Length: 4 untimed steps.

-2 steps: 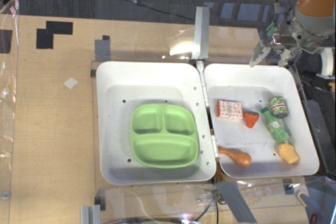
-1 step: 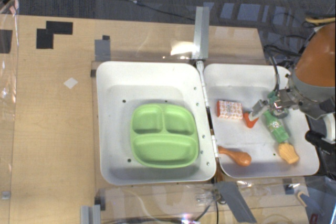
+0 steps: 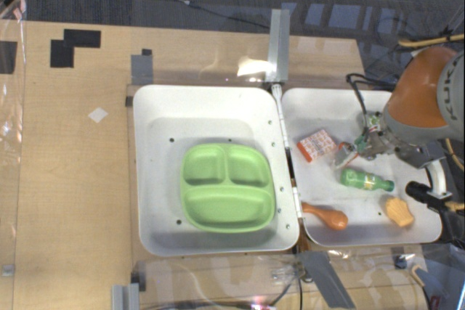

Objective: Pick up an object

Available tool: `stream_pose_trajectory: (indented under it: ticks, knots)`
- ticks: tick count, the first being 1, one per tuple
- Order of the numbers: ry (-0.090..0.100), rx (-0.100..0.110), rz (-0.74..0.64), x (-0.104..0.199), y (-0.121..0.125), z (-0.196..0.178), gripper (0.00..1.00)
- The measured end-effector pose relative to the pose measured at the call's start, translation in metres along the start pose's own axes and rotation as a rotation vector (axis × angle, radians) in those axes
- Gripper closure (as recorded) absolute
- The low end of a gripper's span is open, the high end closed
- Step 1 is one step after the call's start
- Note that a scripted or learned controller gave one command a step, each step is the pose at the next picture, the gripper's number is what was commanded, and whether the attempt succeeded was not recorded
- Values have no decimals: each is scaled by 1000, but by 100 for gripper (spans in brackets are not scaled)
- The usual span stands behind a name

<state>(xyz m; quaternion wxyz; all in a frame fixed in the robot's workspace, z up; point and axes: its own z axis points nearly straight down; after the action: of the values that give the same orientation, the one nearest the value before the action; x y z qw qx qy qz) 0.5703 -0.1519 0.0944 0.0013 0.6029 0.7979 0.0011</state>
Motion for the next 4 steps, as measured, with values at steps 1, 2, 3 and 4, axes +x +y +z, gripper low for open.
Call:
stream_pose_trajectory:
  ticks: [1,2,3,4]
  knots:
    - [-1,-3,-2,0,2,-9,100]
    - [0,0,-361,23,0,-21,100]
    - [-1,-1,-443,-5,0,-38,100]
    - [-1,-1,-443,-5,0,-38,0]
